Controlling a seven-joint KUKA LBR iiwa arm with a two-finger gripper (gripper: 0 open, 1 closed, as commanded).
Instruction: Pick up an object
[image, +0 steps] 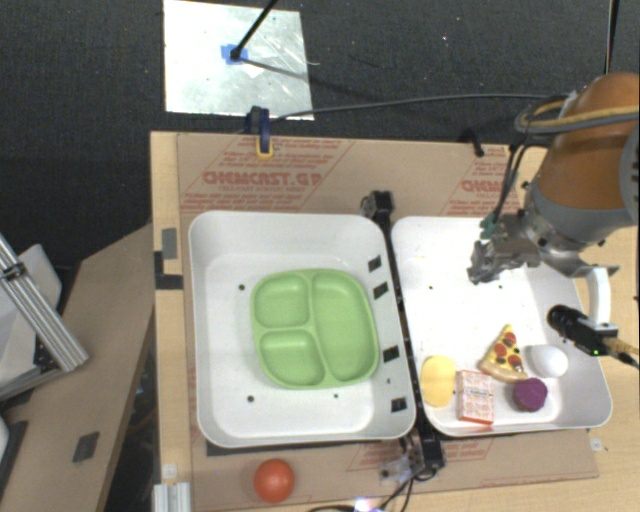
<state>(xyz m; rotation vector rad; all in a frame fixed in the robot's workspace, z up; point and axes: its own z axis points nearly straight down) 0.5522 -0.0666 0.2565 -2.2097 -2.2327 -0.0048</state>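
Note:
My gripper (483, 270) hangs over the back half of the right bin (440, 300), with nothing visibly held. Along that bin's front lie a pizza slice (503, 354), a white egg-shaped thing (547, 360), a purple ball (530, 394), a red and white box (475, 396) and a yellow round piece (437, 380). All of them sit well in front of the gripper and apart from it.
The left bin (215, 330) holds a green divided plate (313, 327). An orange ball (273, 480) rests on the bench in front of the left bin. A black divider strip (392, 300) runs between the bins.

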